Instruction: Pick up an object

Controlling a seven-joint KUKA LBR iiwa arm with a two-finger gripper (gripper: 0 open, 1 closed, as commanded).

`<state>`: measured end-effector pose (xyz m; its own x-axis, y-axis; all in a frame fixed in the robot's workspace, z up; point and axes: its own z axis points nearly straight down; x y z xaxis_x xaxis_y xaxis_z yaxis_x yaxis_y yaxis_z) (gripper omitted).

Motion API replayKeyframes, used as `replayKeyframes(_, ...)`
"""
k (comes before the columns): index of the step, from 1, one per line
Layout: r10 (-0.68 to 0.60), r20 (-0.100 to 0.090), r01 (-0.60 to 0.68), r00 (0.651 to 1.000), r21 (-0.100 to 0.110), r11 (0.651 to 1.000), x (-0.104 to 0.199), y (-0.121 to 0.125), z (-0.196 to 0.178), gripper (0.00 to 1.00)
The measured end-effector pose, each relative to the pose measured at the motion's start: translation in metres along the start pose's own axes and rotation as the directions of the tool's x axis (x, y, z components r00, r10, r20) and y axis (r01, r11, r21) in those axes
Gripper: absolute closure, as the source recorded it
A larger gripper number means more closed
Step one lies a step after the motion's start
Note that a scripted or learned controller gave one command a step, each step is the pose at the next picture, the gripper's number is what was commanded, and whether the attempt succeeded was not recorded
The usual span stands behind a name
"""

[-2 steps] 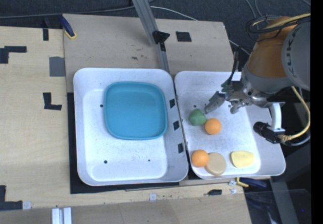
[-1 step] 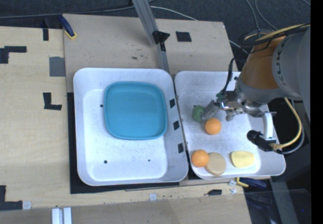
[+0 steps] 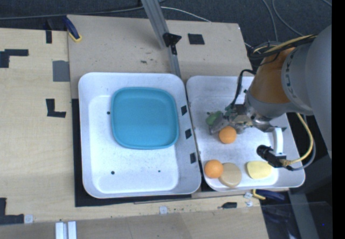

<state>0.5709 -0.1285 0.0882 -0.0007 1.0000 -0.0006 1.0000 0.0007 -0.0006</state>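
Camera view: tool (image 3: 230,120) hangs low in right bin (image 3: 205,92), orange ball (image 3: 227,135) just beneath; finger state unclear.

Teal plate (image 3: 144,117) in a white bin (image 3: 86,125); two orange balls (image 3: 227,135) (image 3: 213,168), a yellow piece (image 3: 259,169), tan desk (image 3: 32,125).

A thick grey arm (image 3: 318,71) is wearing an orange band (image 3: 269,79), with yellow and black cables (image 3: 307,141) trailing alongside.
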Motion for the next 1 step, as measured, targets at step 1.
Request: replayKeyframes(1, 0.0, 0.001, 0.0, 1.0, -0.003, 1.0, -0.0004, 0.0009, -0.0122, 1.0)
